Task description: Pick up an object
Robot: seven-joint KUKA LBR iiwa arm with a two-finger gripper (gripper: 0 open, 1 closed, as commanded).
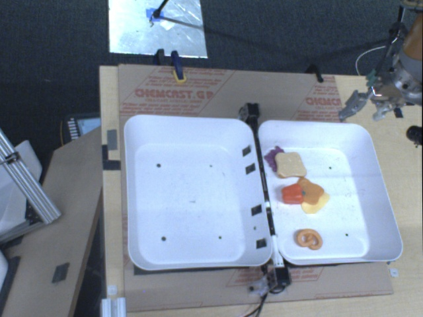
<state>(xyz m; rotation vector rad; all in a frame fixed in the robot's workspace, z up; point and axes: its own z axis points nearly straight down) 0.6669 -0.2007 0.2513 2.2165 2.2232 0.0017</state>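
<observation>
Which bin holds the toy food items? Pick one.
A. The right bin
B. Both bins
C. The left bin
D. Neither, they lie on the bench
A: the bread slice, red piece, yellow piece and pretzel all lie inside the right bin.

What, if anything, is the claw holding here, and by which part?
Nothing. The claw hangs open above the right bin's far edge, with no object between its fingers.

Both white bins [192, 144] smooth matt plastic. Tabletop [198, 88] matt cardboard-looking sheet, printed. My gripper [370, 104] dull metal. Foil-like sheet [158, 18] shiny, crinkled. Toy bread [289, 165] matt.
</observation>
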